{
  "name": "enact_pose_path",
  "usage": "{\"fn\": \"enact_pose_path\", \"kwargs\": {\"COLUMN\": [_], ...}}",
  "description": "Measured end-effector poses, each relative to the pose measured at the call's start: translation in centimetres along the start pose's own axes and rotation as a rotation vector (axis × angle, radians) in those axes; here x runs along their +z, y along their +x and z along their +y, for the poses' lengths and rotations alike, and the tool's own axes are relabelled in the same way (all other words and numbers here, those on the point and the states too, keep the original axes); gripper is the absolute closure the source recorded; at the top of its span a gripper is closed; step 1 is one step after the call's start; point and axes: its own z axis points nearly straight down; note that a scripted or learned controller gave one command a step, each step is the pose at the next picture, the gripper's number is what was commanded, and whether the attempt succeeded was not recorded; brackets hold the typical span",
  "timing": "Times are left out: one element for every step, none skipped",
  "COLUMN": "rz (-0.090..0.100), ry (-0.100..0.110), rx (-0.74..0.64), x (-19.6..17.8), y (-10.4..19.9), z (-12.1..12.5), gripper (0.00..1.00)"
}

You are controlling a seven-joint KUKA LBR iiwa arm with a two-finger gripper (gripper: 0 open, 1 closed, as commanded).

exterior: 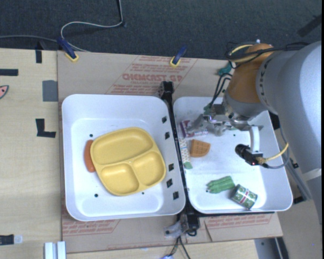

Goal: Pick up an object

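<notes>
My gripper [201,125] is low over the upper left part of the right bin [275,166]. Its tip sits next to a small purple and white packet [184,127] by the bin's left wall. Just below the gripper lies a flat orange-brown piece [200,148]. A green object [220,184] and a small green tin can [243,196] on its side lie near the bin's front edge. A patterned strip [184,151] rests along the left wall. I see nothing held by the gripper.
The left bin [78,117] holds a yellow divided plate [128,159] with an orange object [88,156] partly under its left edge. The arm's grey body and orange band [248,80] cover the right bin's far right corner. Cables hang near the wrist.
</notes>
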Motion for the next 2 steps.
{"fn": "enact_pose_path", "kwargs": {"rz": [0.001,0.002], "ry": [-0.001,0.002], "rx": [-0.001,-0.001], "x": [-1.2,-1.01], "y": [0.0,0.1], "z": [0.12,0.03], "gripper": [1.0,0.0]}}
